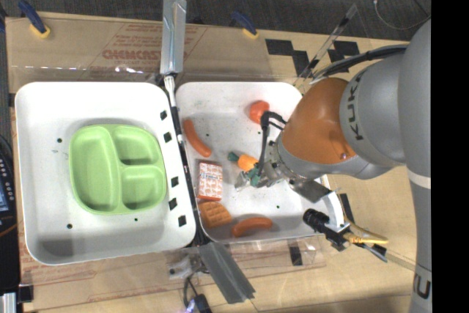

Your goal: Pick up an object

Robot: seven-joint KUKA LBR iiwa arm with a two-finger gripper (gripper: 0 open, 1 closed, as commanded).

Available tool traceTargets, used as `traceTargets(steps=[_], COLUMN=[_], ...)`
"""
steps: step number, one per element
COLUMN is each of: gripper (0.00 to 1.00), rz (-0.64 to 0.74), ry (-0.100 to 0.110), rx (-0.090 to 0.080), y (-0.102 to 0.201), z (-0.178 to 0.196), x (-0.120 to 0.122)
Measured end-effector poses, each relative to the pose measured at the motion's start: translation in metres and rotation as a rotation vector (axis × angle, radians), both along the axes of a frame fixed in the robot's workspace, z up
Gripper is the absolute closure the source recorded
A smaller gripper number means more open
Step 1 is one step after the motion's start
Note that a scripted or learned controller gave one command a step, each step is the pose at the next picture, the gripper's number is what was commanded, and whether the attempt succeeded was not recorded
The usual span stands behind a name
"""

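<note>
Near edge, right bin (220,93): a sausage (252,226) lies along the near wall, and a waffle (215,213) sits just left of it in the near-left corner.
Left wall, right bin: a red-and-white packet (210,180) lies just beyond the waffle; a second sausage (197,138) lies slanted further up the same wall.
Middle of right bin: a carrot (245,160) with a green top lies just beside my fingertips, on their far side.
Far edge, right bin: a tomato (258,111) sits near the far wall, well apart from the carrot.
In my way: my orange wrist covers the right part of this bin, so what lies beneath it I cannot tell.
Left bin (44,106): a green tray (117,168) with three compartments sits in the middle, well apart from my reach.
My hand: my gripper (253,178) is down in the middle of the right bin, tips at the floor just near-side of the carrot. I cannot tell how wide it stands, nor whether it touches the carrot; I see nothing clearly held.
</note>
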State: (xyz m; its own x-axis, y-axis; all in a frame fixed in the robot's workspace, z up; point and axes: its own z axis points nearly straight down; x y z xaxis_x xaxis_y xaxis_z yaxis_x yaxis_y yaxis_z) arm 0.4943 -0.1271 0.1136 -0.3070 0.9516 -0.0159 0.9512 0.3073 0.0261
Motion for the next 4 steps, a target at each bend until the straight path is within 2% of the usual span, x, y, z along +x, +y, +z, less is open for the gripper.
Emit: traceTargets(steps=[1, 2, 3, 4], gripper=[1.00, 0.00, 0.00, 0.00], rz=[-0.134, -0.136, -0.234, 0.028], ry=[0.029, 0.031, 0.033, 0.034], rx=[0.010, 0.009, 0.010, 0.008], y=[0.062, 0.061, 0.011, -0.019], z=[0.079, 0.078, -0.023, -0.022], x=[0.138, 0.137, 0.100, 0.036])
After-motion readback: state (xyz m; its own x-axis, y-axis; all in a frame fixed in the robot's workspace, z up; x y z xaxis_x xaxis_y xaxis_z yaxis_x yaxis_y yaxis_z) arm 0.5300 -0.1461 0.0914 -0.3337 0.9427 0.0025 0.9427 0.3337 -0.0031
